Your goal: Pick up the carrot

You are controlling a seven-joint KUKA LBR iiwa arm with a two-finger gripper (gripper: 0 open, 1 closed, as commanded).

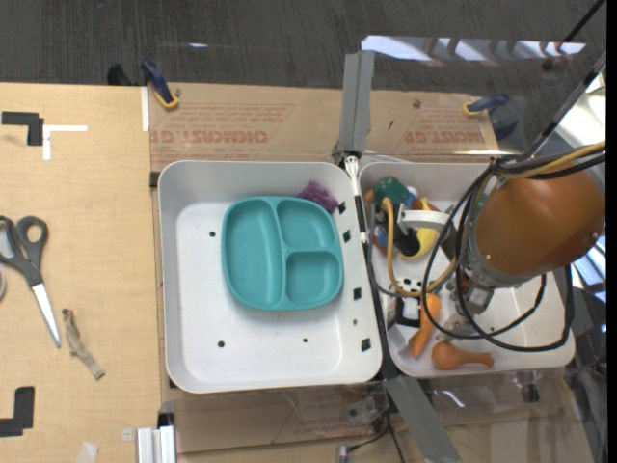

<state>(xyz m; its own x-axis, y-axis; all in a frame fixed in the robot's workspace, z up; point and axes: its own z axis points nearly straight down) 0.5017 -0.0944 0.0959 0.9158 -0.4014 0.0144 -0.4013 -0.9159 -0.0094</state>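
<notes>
The carrot (pixel 424 327) lies in the right bin (pixel 540 340), a slim orange piece running at a slant near the bin's front left, its lower end close to a tan, pear-shaped toy (pixel 461 357) that rests by the front wall. The arm (pixel 535 225) hangs low over this bin, its big orange band covering much of the middle, and black cables (pixel 453 258) loop down from it across the toys. The hand (pixel 469 292) sits under that band just right of the carrot, too buried in cables and shadow for me to tell whether it is apart or together, and nothing can be seen caught in it. Further back in the same bin is a heap of small toys: a yellow, banana-like piece (pixel 416 242) with something white over it, and green and blue bits near the back left corner, too jumbled to name. The left bin (pixel 193 345) holds a teal divided plate (pixel 283 253) with three compartments, and a small purple thing (pixel 319 196) lies just behind the plate's far right corner. The two bins stand side by side on brown cardboard (pixel 251 128) pinned with blue clamps (pixel 159 83). Left of them the light wooden desk (pixel 77 210) carries grey-handled scissors (pixel 31 268), a scrap of tape-like strip (pixel 82 343) and black corner marks. Dark carpet (pixel 193 17) runs behind.
</notes>
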